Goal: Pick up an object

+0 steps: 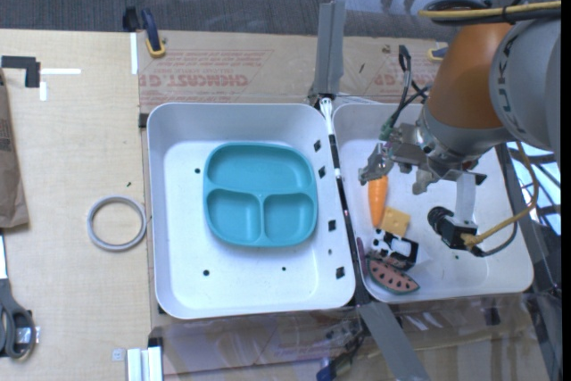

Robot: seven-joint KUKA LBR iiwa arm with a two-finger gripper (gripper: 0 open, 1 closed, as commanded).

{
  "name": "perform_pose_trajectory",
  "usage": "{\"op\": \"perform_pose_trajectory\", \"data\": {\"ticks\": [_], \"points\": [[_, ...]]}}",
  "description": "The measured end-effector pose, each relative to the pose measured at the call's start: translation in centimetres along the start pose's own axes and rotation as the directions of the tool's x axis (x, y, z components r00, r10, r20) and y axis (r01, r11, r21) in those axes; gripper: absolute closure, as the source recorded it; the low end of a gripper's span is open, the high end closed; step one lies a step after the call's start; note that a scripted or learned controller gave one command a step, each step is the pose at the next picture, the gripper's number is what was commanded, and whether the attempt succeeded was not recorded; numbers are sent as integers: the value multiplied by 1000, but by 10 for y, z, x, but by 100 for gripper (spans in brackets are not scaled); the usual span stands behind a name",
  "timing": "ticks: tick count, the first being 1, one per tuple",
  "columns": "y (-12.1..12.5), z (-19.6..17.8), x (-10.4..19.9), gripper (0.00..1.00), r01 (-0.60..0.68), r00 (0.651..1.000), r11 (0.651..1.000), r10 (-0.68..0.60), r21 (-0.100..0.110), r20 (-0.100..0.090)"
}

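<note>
We find two bins side by side in the middle and right of the frame. The left bin (pixel 169 219) holds a divided plate (pixel 261 194), lying near its centre. The right bin (pixel 508 268) holds a carrot (pixel 378 199) at its left side, with a cracker (pixel 395 221) just below and to the right of it, touching or nearly so (we cannot tell which). Lower still lie a small toy (pixel 393 248) and, nearest the bottom wall, a watermelon slice (pixel 393 279). The arm (pixel 482 85) reaches over the right bin from the upper right. Left of both bins, a ring (pixel 117 222) lies on the bench (pixel 71 156).
</note>
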State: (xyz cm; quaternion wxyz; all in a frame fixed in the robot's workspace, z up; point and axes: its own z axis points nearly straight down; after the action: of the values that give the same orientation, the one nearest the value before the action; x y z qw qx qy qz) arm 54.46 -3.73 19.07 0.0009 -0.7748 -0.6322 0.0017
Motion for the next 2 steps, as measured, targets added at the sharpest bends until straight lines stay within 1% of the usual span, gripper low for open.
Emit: {"op": "perform_pose_trajectory", "data": {"ticks": [1, 2], "points": [[0, 0, 0, 0, -1, 1000, 1000, 1, 0, 0], [12, 98, -59, 0, -22, 1000, 1000, 22, 1, 0]]}}
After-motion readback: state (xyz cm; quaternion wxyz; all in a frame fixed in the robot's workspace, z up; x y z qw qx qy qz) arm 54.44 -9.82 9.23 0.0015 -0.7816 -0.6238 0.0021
